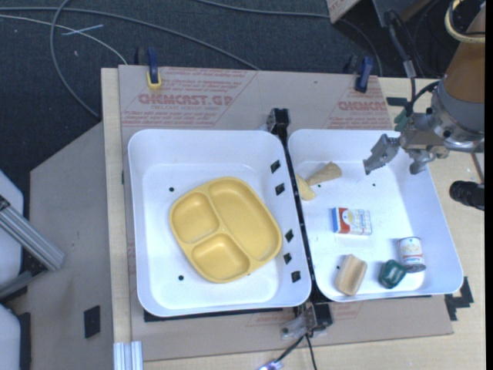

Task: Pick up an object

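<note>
**Gripper over the right bin, nothing in its fingers**

The gripper hangs above the right bin at its 1 o'clock corner, fingers spread apart and grasping nothing. In this bin lie a tan piece at 10 o'clock, a small box near the middle, a can at 4 o'clock, a green item just beside it, and a tan block at 6 o'clock. The left bin holds a yellow tray with three compartments.
</note>
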You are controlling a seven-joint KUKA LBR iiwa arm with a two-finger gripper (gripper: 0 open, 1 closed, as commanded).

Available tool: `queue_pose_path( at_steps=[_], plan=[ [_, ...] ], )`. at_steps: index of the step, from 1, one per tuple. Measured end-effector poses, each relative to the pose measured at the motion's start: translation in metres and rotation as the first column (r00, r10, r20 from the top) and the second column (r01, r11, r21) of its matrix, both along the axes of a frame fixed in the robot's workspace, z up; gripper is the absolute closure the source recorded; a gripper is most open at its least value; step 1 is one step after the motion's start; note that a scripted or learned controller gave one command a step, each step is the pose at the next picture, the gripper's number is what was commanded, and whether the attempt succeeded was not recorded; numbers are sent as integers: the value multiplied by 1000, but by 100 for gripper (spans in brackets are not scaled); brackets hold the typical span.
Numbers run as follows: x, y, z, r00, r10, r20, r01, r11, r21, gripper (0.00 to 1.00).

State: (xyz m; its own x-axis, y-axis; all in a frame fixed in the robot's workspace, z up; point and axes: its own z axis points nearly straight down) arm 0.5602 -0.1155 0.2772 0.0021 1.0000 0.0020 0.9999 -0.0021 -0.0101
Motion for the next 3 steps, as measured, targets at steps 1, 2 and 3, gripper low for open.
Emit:
queue_pose_path(
  at_steps=[1,2,3],
  plan=[
    [2,0,4,1000,2,9,-2,1000,-1,0],
    [10,-3,-52,1000,2,3,-2,1000,0,0],
    [8,-5,-116,1000,2,2,-2,1000,0,0]
  ],
)
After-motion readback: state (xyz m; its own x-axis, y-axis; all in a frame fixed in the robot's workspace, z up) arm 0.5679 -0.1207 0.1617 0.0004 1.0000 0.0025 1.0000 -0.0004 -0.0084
